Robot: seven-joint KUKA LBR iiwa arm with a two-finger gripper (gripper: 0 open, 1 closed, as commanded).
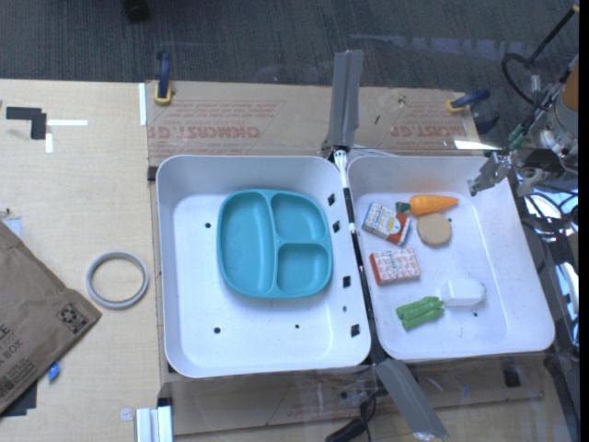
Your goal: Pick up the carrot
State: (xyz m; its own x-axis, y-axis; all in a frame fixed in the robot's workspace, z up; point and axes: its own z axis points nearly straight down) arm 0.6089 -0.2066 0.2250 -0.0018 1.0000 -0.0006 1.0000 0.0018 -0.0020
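Orange carrot (431,204), lying flat, right bin's far side

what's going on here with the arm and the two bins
A robot arm is set to pick up the carrot, which lies in the right bin near its far wall, beside a tan round piece and two small printed packets. The gripper hangs over that bin's far right corner, off to the carrot's right and holding nothing. A teal divided plate sits in the left bin.
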